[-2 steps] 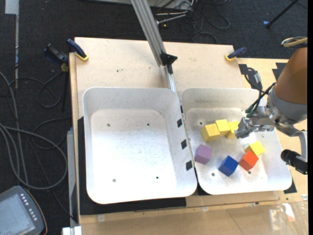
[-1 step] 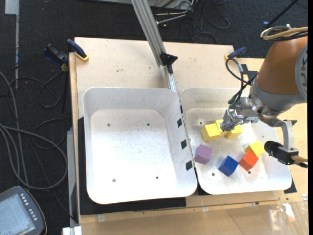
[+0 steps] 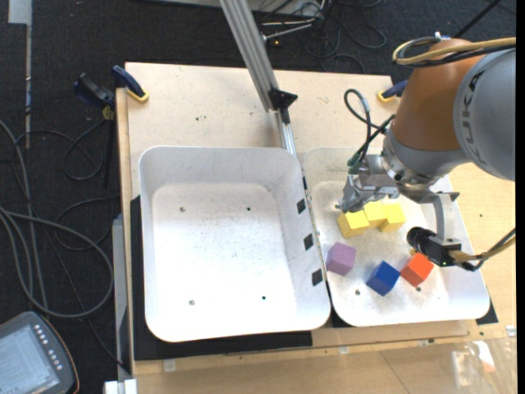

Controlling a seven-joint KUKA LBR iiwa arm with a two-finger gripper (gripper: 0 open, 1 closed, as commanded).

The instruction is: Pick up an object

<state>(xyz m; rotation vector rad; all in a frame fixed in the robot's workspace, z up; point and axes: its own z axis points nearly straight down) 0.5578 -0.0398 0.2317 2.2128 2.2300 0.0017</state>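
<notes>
My tool [image 3: 358, 199] is low in the right bin [image 3: 467, 306], right at the yellow blocks [image 3: 371, 217]. Can't tell from this angle how the tool is set, the wrist housing blocks it, and nothing is visibly held.

Objects all in right bin: yellow blocks just under my tool, touching each other; purple cube [image 3: 341, 258] toward the divider; blue cube [image 3: 382, 277] near the front; orange-red cube [image 3: 419, 268] beside a black part on my arm's cable. Left bin [image 3: 164, 171] holds no blocks.

To do this well, I judge: the yellow pieces sit joined, so I should centre on one free end, come straight down, close across the narrow faces, then lift slowly. Risk is nudging the pair apart or clipping the bin wall.

Writing: partial "KU" lettering on my grey arm [image 3: 484, 113]; nothing else readable.
</notes>
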